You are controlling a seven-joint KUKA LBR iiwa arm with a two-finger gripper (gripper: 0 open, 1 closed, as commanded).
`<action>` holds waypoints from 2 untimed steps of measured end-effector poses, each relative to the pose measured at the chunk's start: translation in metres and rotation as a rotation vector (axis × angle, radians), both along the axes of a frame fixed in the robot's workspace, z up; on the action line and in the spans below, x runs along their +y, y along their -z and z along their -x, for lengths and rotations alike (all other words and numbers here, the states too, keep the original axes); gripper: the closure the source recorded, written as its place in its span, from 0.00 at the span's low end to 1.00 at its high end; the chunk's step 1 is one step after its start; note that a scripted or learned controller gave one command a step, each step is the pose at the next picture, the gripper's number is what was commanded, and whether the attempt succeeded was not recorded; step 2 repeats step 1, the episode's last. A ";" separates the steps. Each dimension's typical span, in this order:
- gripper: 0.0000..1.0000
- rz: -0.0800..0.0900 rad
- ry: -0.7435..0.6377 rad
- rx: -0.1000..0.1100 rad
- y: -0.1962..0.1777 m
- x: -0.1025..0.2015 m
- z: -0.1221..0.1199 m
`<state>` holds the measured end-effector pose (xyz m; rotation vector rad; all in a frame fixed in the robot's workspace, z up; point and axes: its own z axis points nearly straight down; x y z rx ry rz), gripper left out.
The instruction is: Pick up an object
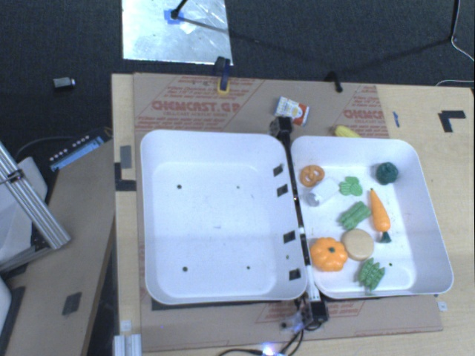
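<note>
The right bin (427, 221) holds several toy foods. A pretzel (312, 175) lies at its upper left, with a small grey piece (312, 196) just below it. A dark green broccoli (387, 173) sits at the upper right. A carrot (379, 211) lies upright in the middle right. Green vegetable pieces rest at the centre (354, 215), near the pretzel (350, 187) and at the bottom (369, 274). An orange pumpkin (328, 254) and a beige round piece (358, 244) touch each other near the lower left.
The left bin (215, 213) stands beside the right one, joined by a black hinge strip (295, 213). A yellow piece (346, 132) and a small white-orange packet (292, 110) lie on the cardboard behind the bins. A metal sheet (177, 21) lies on the floor beyond.
</note>
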<state>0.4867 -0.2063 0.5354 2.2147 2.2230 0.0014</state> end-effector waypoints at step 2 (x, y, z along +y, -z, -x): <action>1.00 0.000 0.000 0.000 0.000 0.000 0.000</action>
